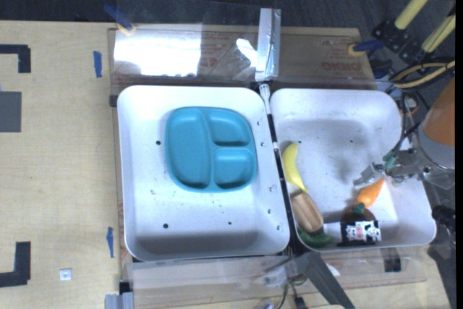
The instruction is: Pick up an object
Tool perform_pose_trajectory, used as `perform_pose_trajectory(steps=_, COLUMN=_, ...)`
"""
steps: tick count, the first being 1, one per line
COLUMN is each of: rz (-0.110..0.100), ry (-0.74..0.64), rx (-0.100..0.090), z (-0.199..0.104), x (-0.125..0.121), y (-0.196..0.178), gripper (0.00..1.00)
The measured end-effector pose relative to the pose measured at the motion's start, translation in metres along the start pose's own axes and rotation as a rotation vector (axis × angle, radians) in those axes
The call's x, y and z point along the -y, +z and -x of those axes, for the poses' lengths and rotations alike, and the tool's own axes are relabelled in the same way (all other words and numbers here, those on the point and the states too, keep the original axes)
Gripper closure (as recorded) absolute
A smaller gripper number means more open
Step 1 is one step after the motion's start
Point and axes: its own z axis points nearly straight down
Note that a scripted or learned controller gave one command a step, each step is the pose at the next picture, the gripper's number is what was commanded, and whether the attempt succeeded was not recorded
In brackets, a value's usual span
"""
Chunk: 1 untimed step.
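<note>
A: Where are we looking from?

B: We sit high above the pale wooden bench, fixed, tilted down at a slant. The far edge of the bench lies toward the top of our frame, with dark floor beyond it.

A: How near are we?

B: Far enough that both shallow white plastic bins fit whole, side by side in the middle. The grey arm with its orange band enters at our right edge.
</note>
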Motion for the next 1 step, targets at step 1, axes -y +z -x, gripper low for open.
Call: perform_pose_trajectory(steps=1, rz=0.015, ry=-0.011, rx=0.003, z=-0.0219, x=0.024, y=0.0308, gripper=0.0)
